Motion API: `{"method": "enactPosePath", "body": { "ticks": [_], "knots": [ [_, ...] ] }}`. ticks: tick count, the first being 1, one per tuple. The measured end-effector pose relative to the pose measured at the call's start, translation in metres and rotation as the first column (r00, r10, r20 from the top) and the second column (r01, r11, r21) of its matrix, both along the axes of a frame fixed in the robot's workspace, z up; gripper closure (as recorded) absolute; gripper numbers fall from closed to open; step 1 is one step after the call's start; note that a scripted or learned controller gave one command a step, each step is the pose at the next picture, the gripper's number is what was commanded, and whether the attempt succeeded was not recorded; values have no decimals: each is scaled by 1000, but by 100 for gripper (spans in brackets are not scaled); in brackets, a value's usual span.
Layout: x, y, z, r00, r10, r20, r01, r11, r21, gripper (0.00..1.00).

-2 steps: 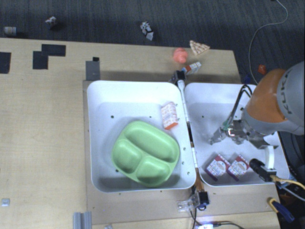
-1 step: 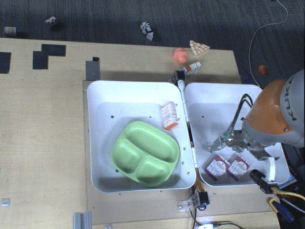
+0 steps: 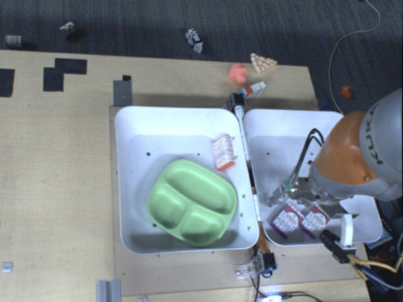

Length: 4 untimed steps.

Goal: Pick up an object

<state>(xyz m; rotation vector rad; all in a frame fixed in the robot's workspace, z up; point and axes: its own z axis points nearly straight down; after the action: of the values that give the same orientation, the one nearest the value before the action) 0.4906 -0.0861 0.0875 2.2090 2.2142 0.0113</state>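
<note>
In the right bin (image 3: 277,137), two small maroon-and-white packets (image 3: 286,219) (image 3: 313,221) lie side by side near the front wall. My gripper (image 3: 286,195) hangs low just above and behind them, under the grey wrist with its orange band (image 3: 343,156). I cannot make out anything held in it. The left bin (image 3: 135,168) holds a green divided plate (image 3: 192,200), tilted against the front right corner. A white-and-orange packet (image 3: 223,152) lies behind the plate, near the wall between the bins.
On the bench behind the bins are a pink ball (image 3: 238,73), a toy pizza slice (image 3: 263,62) and a small tube (image 3: 254,90). A black cable (image 3: 308,150) loops over the right bin beside the wrist. The arm covers that bin's right side.
</note>
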Motion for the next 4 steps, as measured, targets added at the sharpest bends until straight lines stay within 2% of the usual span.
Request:
{"method": "enactPosePath", "body": {
  "ticks": [1,2,3,4],
  "knots": [
    [2,1,11,1000,2,6,-2,1000,0,100],
    [87,22,98,1000,3,-9,-3,1000,5,100],
    [86,22,97,1000,3,-12,-3,1000,5,0],
    [64,-47,139,1000,0,-11,0,1000,3,0]
  ]
}}
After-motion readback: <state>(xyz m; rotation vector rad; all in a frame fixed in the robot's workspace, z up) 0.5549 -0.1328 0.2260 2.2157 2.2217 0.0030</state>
